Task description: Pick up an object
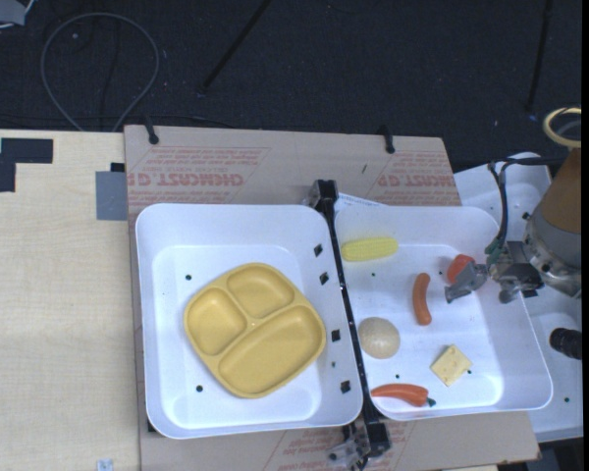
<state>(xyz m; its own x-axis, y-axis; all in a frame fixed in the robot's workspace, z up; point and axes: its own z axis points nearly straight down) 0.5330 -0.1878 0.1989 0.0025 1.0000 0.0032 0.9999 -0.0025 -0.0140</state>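
The gripper [483, 283] hangs low over the right edge of the right bin [515, 386], reaching in from the side, its dark fingers spread apart with nothing between them. Just beside the left finger lies a small red piece [459, 266], the nearest candidate to pick up. Further left sit a red sausage [422, 299], a corn cob [369, 249], a beige ball [379, 338], a cheese wedge [451, 365] and a chilli [401, 393]. The left bin [167, 400] holds a yellow divided tray [255, 330], lying flat
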